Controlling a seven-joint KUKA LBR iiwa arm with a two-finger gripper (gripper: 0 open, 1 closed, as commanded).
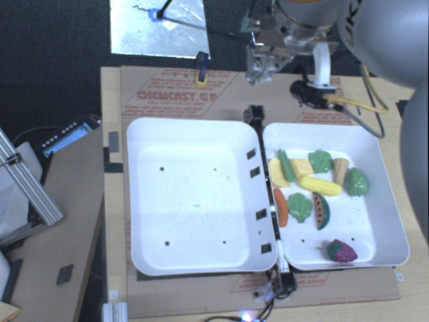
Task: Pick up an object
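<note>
Left bin [194, 200]: bare white floor, a few small dark marks, raised rim on all sides. Judged to be the drop side, since nothing lies in it. It gives wide open room for any set-down.

Centre: the two bins touch along a shared edge fitted with small black clips [258, 173]. Any carry across has to clear that ridge.

Right bin [392, 206]: all the toy food sits here, bunched in the upper middle.
- yellow piece [275, 171] against the left wall, with a green pod [286, 166] lying over it
- carrot [280, 208] just beside the left wall, lengthwise
- corn cob [321, 185] across the middle, touching its neighbours
- green leafy piece [320, 160] above it
- second green leafy piece [299, 206] and watermelon slice [322, 212] side by side below the corn
- pale cone [341, 170] and green vegetable [356, 182] toward the right
- purple grapes [340, 251] alone near the front rim, well apart from the cluster

Judgement: the grapes are the easiest target, with free floor all round for the fingers; the wall-side pieces leave little room.

Gripper [260, 69]: hangs above the cardboard behind the bins, beyond the back rims, nothing between or under it. Whether it is spread or closed, cannot tell. No pick has begun; the arm [375, 19] needs to come forward and down over the right bin's back rim.
</note>
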